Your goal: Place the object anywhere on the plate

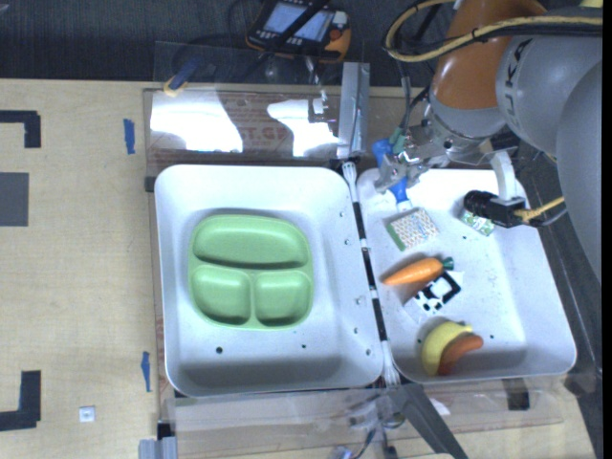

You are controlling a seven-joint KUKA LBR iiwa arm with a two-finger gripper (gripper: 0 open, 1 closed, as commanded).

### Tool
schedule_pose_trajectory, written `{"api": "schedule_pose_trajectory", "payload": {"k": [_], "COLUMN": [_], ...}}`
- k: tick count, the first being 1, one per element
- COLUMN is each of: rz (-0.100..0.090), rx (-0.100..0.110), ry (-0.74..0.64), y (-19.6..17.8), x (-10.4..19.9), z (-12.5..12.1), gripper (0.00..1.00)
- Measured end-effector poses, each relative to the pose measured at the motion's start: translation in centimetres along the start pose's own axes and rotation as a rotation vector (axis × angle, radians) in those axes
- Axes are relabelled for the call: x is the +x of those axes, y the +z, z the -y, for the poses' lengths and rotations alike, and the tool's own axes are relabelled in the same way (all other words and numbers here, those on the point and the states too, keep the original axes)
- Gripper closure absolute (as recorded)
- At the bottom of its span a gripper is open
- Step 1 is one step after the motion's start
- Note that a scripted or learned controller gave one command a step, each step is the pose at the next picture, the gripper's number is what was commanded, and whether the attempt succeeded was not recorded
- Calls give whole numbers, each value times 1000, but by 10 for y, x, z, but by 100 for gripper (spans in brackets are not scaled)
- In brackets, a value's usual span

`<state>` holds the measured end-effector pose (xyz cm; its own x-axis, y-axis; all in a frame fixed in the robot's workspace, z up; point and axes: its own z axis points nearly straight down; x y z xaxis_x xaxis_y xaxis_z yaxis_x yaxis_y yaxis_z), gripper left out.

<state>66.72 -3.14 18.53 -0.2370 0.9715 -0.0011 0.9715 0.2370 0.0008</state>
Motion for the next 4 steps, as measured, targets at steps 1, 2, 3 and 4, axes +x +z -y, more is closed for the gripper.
{"api": "schedule_pose_trajectory", "payload": {"k": [1,2,3,4], "rz": [-2,1,-2,-2], "rx": [2,-3,2,1], "ry": [-144,117,-101,-179], "y": [-14,-81,-56,-19], "x": [73,0,59,109], "z": [10,10,29,29], "gripper": [100,100,100,100]}}
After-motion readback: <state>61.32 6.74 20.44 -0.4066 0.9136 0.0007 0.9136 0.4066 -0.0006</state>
